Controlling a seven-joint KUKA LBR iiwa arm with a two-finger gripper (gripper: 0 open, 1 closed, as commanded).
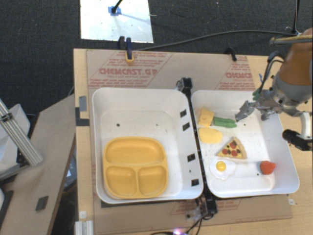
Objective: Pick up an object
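Plastic toy food lies scattered in the right bin [288, 182], and any piece would serve. Nearest the camera sit a red strawberry-like piece [267, 167] by the front right corner and a fried egg [221, 167] toward the front left. Behind the egg lies a pizza slice [234, 149], then a pale yellow slab [211, 134], and farther back a yellow cheese block [206, 116] with a green bean-like piece [224, 123] touching or just beside it.

All of these look light, stiff and smooth, so weight is no worry; slipping is. The egg, pizza and slab lie flat and low, which I judge leaves little edge for a grip from above. The red piece is rounder and stands clear of its neighbours, so closing across its middle looks the safest choice. The bean is narrow and could be pinched across its short width, though the cheese crowds it on one side.

Farther back, the pincer [245, 110] hangs over the rear of the right bin, just beyond the bean's right end; whether it is apart or together I cannot tell, and nothing visibly sits in it.

Left of all this, the other bin [142, 99] holds a yellow divided tray [136, 167] on the desk [161, 67].
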